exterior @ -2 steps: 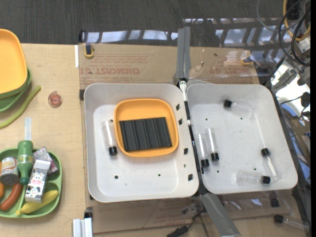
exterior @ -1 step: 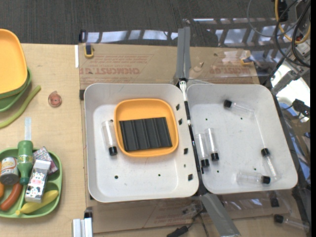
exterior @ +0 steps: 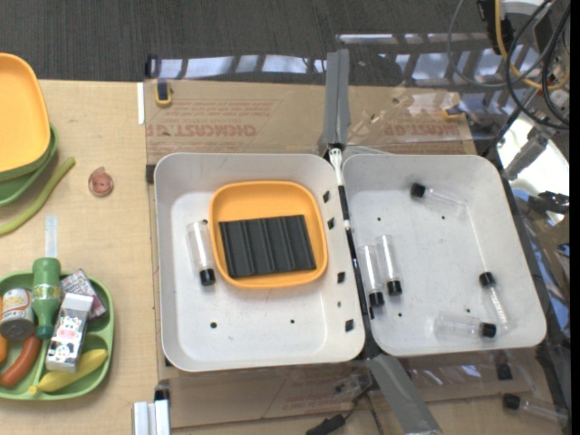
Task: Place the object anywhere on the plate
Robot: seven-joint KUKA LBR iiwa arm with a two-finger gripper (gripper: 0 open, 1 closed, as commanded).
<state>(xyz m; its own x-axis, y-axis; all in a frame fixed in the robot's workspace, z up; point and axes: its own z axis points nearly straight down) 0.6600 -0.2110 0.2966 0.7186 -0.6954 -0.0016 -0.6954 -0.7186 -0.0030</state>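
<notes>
The bench (exterior: 100, 143) carries two shallow white bins. The left bin (exterior: 181, 333) holds an orange plate (exterior: 268, 198) bearing a dark ribbed pad (exterior: 269, 246), with one clear black-capped tube (exterior: 199, 253) lying just left of the plate. The right bin (exterior: 453, 270) holds five such tubes: two side by side at its left wall (exterior: 381, 268), the others scattered.

Off to the Side

Over on the left, a green tray (exterior: 95, 370) carries toy food: a green bottle (exterior: 45, 290), a carton (exterior: 67, 332), a banana (exterior: 68, 375). Above it, stacked yellow and green dishes (exterior: 23, 116). A pink disc (exterior: 101, 182) sits alone nearby.
</notes>
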